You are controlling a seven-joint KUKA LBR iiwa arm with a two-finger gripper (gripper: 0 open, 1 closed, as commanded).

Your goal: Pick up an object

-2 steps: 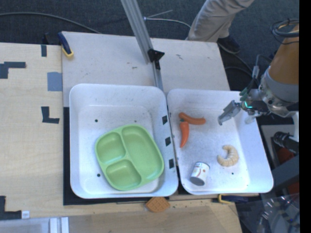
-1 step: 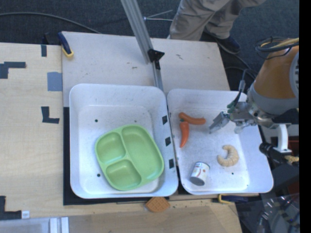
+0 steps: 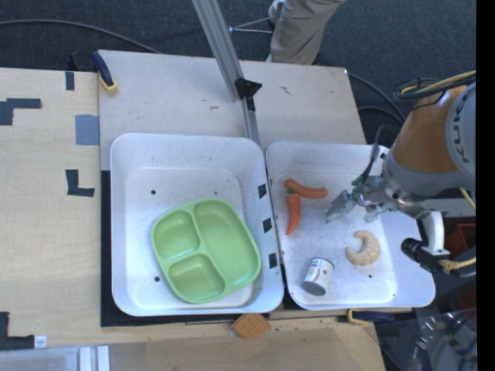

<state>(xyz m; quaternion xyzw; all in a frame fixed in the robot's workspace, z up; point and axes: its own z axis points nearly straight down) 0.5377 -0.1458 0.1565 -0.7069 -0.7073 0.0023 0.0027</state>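
The right bin [image 3: 387,288] holds two orange carrot-like pieces, one lying flat [image 3: 306,191] and one pointing down [image 3: 292,213]. A tan croissant [image 3: 363,248] and a small white can [image 3: 316,276] on its side lie nearer the front. My gripper [image 3: 354,209] hangs over the middle of this bin, just above the croissant and to the right of the carrots. It is open, with nothing between its fingers [image 3: 336,208].
The left bin [image 3: 124,207] holds a green divided plate [image 3: 205,250]. A metal pole [image 3: 220,41] slants down to the ridge between the bins. A small brown cookie-like thing [image 3: 248,326] lies on the bench in front. A person stands at the back.
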